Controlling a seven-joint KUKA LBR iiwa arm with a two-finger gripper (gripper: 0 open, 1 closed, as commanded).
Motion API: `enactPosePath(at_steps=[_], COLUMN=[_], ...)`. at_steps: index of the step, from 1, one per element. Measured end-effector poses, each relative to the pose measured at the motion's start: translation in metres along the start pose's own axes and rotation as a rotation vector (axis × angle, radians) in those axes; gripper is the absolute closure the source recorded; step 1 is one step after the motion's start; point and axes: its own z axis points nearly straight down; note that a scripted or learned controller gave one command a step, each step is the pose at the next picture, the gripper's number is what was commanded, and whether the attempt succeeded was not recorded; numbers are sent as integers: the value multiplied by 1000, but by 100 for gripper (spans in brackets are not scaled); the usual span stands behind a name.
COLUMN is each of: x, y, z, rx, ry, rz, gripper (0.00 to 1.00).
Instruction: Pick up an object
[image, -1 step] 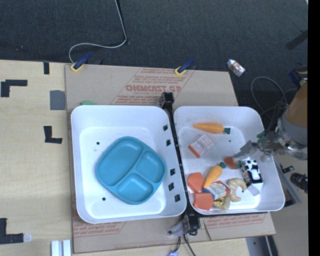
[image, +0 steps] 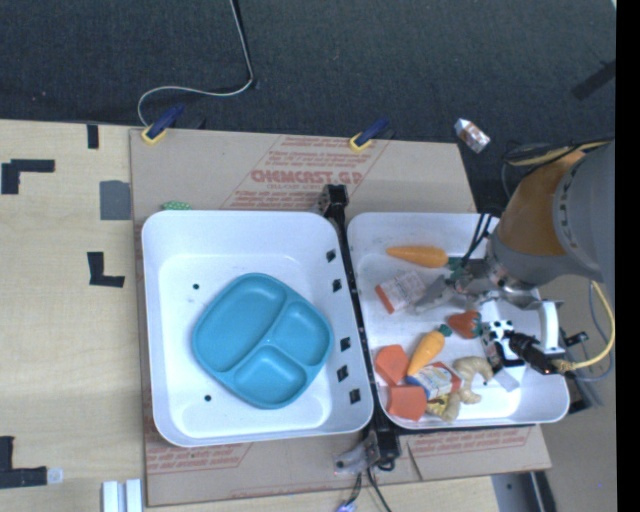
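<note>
My gripper (image: 440, 291) reaches in from the right, low over the right bin (image: 535, 405). It sits just right of a clear snack wrapper (image: 398, 292) and just below an orange carrot (image: 418, 256) lying near the bin's far side. A small red piece (image: 462, 322) lies right under the wrist. Nearer the front lie a second carrot (image: 428, 348), an orange block (image: 390, 362), a red block (image: 406, 402), a printed packet (image: 438, 380) and a beige toy (image: 470, 371). Nothing is visibly held.
The left bin (image: 165, 250) holds a blue divided plate (image: 262, 340). The bins' shared wall (image: 345, 300) runs between them. A black-and-white fitting and cable (image: 520, 345) hang at the arm's wrist over the right bin's right side.
</note>
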Motion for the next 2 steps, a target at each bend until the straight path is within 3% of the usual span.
enactPosePath(at_steps=[1,2], x=[55,58], y=[85,87], z=[4,5], rx=[28,34], ry=[5,-2], rz=[5,9], gripper=[0,0])
